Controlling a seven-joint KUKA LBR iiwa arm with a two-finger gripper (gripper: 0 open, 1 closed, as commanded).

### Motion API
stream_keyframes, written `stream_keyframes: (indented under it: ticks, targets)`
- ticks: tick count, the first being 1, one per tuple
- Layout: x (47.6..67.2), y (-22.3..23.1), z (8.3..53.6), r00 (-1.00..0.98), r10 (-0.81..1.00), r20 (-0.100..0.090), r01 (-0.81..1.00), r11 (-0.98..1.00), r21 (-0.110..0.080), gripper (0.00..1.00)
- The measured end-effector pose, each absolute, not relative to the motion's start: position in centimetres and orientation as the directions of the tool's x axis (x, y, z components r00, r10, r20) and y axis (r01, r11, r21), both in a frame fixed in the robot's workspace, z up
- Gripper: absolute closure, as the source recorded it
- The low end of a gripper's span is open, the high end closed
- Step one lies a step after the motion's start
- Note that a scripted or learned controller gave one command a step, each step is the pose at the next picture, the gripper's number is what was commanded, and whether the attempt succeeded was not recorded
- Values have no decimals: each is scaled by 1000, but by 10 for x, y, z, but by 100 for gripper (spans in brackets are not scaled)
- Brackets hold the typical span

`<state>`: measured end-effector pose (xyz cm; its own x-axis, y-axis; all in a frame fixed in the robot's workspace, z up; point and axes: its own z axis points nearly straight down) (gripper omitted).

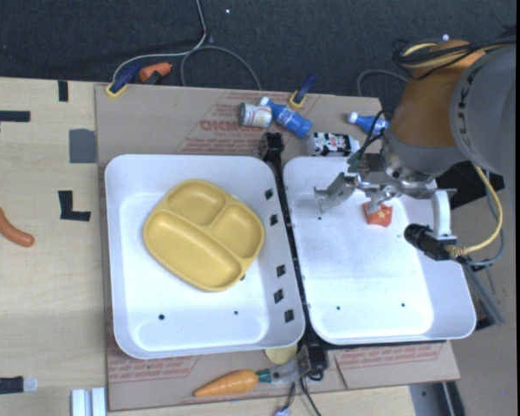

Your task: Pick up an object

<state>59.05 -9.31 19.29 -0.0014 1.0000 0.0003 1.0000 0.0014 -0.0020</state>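
A toy carrot (228,383) lies on the table at six o'clock; beyond it, the yellow divided plate (204,233) sits in the left bin (121,258). In the right bin (373,315), the small red object (379,215) sits at one o'clock near the far wall — the gripper (357,186) hangs just beside it, and I cannot tell its opening. Judging by this, a descent could nudge the object against the rim or clip the wall — open floor lies toward six o'clock.

The one camera is sitting fixed above the bench (43,172) and is looking down at a slant. It is taking in both white bins, the left bin (121,258) and the right bin (442,319), from a middle distance, while the arm (442,102) is entering from the right edge.
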Motion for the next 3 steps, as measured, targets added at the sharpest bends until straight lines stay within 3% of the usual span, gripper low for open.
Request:
stream_keyframes:
  ticks: [1,2,3]
  targets:
    - [621,-181,157,3,1000,-3,1000,-3,0,0]
    - [635,-209,87,-1,1000,-6,1000,1,7,0]
    - [670,-222,86,-2,1000,3,1000,2,-4,0]
